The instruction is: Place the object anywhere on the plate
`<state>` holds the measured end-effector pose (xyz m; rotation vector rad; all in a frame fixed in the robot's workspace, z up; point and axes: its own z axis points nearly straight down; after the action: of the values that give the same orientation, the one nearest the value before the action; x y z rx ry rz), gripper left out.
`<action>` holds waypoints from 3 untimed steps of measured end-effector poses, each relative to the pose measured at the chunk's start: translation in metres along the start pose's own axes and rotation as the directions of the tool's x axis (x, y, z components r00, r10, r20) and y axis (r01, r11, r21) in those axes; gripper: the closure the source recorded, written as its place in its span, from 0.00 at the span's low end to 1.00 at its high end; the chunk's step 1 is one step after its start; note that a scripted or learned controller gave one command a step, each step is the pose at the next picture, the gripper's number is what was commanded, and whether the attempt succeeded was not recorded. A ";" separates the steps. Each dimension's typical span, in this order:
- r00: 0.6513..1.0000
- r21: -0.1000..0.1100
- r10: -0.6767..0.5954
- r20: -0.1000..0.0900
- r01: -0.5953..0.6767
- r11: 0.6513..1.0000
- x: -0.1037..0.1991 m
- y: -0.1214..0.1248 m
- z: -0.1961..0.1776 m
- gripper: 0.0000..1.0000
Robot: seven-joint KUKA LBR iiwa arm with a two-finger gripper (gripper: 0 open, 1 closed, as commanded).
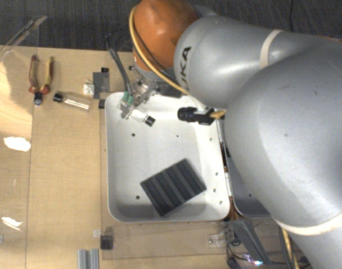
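Grey arm casing [283, 133], bulky, nearest the lens; covers the right side of the bench [59, 167] and all but a sliver of the right bin [246, 206]. Orange band [160, 27] above the wrist, top centre.

Tool [129, 106] sits low over the far-left corner of the left bin [118, 206]. Too small and cluttered to read; cannot tell whether it is spread or closed, or whether it holds anything. A small pale piece with a dark end [144, 118] lies just beside the tip, on the bin floor or close to it.

Dark ribbed slab [172, 186], probably the plate, lies flat in the near half of the left bin, well apart from the tool. Long axis diagonal: near-left to far-right; ribs follow that line.

Task's thing: likely the small pale piece; its long axis looks tilted toward near-right, dark end leading. Uncertain.

Risks, judged:
- A piece this small next to the bin wall may slip the pinch or be nudged into the corner.
- Dropped early, it lands on bare bin floor, short of the slab.
- Ribbed surface may let it roll off.

Pliers [41, 77] and a vial [73, 100] lie on the bench, outside the bin.
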<state>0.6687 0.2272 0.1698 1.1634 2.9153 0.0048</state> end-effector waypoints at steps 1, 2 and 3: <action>0.990 -0.004 -0.143 0.005 0.143 0.990 0.005 -0.011 -0.141 1.00; 0.953 -0.002 -0.304 0.002 0.305 0.953 0.019 -0.007 -0.084 1.00; 0.974 0.002 0.225 0.000 -0.225 0.974 0.017 -0.005 -0.018 1.00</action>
<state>0.6532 0.2351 0.1881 1.4869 2.7661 0.0031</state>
